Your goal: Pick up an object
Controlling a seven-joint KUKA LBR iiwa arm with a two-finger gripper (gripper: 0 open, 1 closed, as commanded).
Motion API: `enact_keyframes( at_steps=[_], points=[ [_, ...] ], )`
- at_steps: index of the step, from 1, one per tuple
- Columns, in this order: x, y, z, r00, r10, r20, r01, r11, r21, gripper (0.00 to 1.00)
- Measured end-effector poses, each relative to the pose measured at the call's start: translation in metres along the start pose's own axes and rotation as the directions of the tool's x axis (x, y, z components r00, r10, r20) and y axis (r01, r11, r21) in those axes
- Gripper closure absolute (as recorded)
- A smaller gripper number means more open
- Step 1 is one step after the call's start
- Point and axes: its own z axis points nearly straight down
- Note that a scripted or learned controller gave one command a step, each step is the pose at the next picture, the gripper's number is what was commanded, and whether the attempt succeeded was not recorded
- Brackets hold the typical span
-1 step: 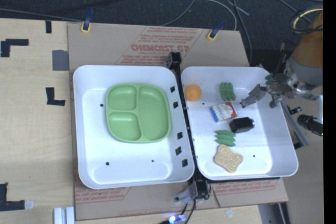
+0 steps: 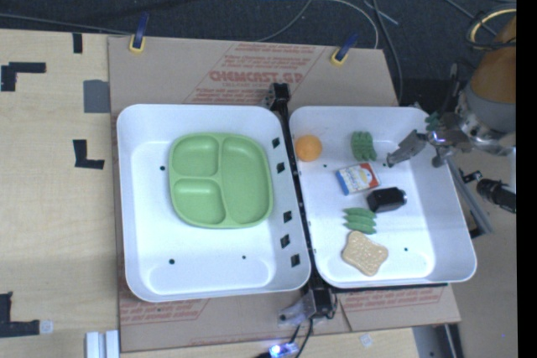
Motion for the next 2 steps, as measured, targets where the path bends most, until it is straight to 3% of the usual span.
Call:
enact_keyframes(
  at_steps=[2],
  points=[
    [-0.006, 0.0, 0.1, 1.0, 0.002, 0.001, -0.002, 1.0, -0.002, 0.0]
  ],
)
